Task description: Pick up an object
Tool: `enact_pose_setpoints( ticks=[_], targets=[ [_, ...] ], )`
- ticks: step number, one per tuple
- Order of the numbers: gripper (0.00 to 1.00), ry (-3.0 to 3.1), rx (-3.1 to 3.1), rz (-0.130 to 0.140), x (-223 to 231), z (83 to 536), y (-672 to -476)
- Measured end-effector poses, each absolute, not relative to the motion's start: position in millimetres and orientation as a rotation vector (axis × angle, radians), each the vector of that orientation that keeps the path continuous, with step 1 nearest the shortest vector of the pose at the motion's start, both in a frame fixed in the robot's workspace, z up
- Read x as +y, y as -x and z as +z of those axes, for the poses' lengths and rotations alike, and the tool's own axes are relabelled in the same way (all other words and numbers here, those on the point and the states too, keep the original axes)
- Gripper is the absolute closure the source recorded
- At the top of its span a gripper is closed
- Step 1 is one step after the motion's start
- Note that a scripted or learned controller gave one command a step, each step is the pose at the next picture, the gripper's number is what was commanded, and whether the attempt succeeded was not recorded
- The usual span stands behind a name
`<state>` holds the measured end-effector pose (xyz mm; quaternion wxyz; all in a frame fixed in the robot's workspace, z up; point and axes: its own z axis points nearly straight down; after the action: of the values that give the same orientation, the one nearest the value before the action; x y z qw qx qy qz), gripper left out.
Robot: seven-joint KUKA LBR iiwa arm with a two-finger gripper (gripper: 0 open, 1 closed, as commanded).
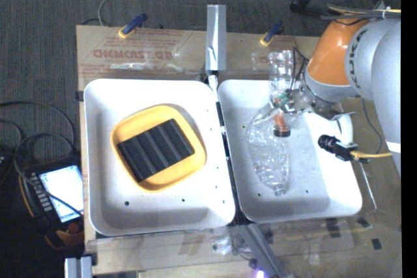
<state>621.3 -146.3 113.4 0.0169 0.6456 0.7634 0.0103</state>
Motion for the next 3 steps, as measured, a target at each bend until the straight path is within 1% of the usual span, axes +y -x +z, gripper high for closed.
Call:
enact_pose_setpoints(
  ticks=[1,2,3],
  targets=[
    [0.0,-1.889,2.47,0.033,-157.8,109.2,-637.3],
    [0.0,-1.879,2.466,0.038,-180.2,108.7,-615.1],
    [0.0,-1.833,2.51,0.027,-180.0,108.2,-630.8]
  ],
)
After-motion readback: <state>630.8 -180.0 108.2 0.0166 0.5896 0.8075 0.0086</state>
